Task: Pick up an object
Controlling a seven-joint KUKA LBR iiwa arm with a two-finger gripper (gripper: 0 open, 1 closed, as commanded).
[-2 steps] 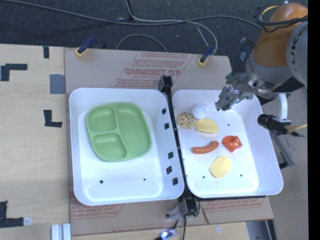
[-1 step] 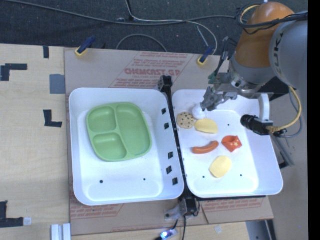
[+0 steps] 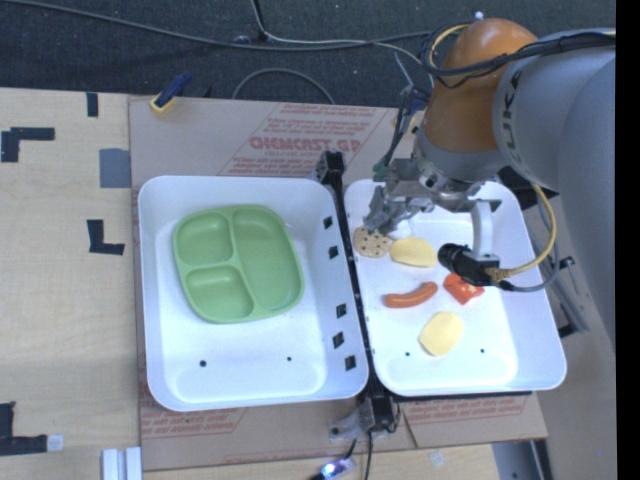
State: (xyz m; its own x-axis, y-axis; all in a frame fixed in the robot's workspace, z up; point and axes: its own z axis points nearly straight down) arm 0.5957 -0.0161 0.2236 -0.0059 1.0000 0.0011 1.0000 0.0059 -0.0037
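Closest to me, in the right-hand shallow white bin, a pale yellow lumpy piece of toy food lies on the floor toward the front. Just behind it sits an orange-red toy sausage, lying at a slight slant, apart from the yellow lump. To the right of the sausage is a small red toy piece, partly covered by a black cylindrical part with a yellow cable that hangs from the arm and crosses over it.

Further back, a pale yellow oval toy piece rests near the middle of the bin, and just to its left a round tan cookie with dark spots lies hard against the bin's left wall, by the black clips along the divide between the two bins. The two-finger gripper comes down right over the cookie's far edge, its metal fingers pointing down and left; from here I cannot tell whether the jaws are spread or pressed together, and nothing is plainly seen between them.

In the left-hand white bin a light green plastic plate with three compartments lies flat, well apart from everything else.

Behind it all, the grey arm with its orange band bulks over the right bin's back corner, hiding that part of it. Black cables trail across the dark floor beyond the bench.
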